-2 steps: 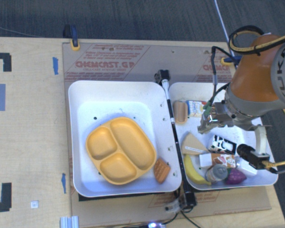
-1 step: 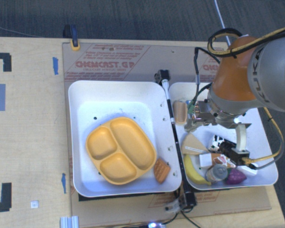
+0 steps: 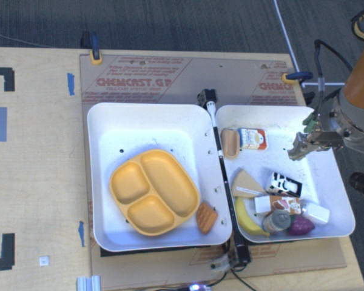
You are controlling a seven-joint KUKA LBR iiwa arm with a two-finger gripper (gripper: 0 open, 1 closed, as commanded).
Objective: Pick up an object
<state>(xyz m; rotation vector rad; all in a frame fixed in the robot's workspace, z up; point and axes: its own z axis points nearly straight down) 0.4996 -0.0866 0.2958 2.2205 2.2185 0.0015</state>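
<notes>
The things to be picked lay in the right bin [image 3: 343, 180], most of them crowded toward its near end, at about seven o'clock from the claw [image 3: 298, 150]. Counted there: one black-and-white packet [image 3: 285, 184], one tan wedge [image 3: 247, 184], one yellow banana [image 3: 247, 218], one grey can [image 3: 278, 221], one purple piece [image 3: 301, 225], one white block [image 3: 317, 213] and one small printed carton [image 3: 286, 205]. Well apart from that cluster, at nine o'clock from the claw, sat one orange-and-white packet [image 3: 253, 139] with one tan roll [image 3: 230, 142] just beside it on its nine o'clock side.

The claw hung over the bare white floor at the far end of the right bin, near its three o'clock wall. Nothing showed between its tips, and from this slant it could not be told how far apart they stood. The arm [image 3: 357, 96], grey with its orange band, reached in from three o'clock.

The left bin [image 3: 103, 162] held one yellow divided plate [image 3: 155, 191] with three compartments, and one brown ridged piece [image 3: 206, 217] just beside the plate at its four o'clock. The two bins stood side by side on a brown board [image 3: 170, 80] laid on the bench [image 3: 33, 162], with one blue clamp [image 3: 93, 46] at the board's far left corner and another [image 3: 296, 76] at its far right.
</notes>
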